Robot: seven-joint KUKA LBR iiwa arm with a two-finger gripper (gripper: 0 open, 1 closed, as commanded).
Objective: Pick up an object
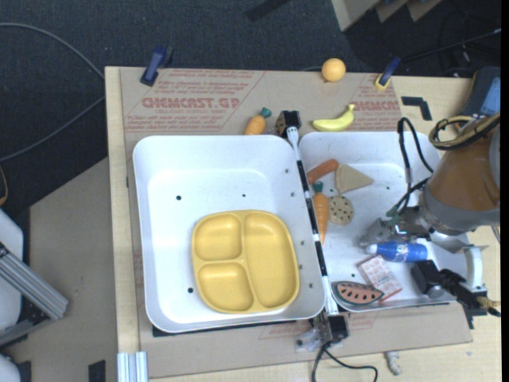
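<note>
Nearest the camera, a watermelon slice (359, 293) lies on the front edge of the right bin (374, 146). Just behind it sits a small pink packet (378, 273).

The left bin (159, 213) holds 1 yellow tray (245, 259) with 3 compartments, set toward its front.

The gripper (380, 235) is low in the right bin, reaching in from the right side. A blue-and-white bottle (400, 251) lies on its side directly below the wrist, touching or just beside the gripper body. Whether the gripper is spread or pressed together cannot be told, and no object is seen held by it.

Further back in the right bin, a carrot (320, 211) lies along the dividing wall, with a speckled cookie (341, 208) just beside it. Behind these are an orange strip (321, 169) and a tan wedge (352, 179).

On the board beyond the bins rest a banana (335, 120), a small orange item (256, 124) and, furthest, an orange ball (333, 70).
</note>
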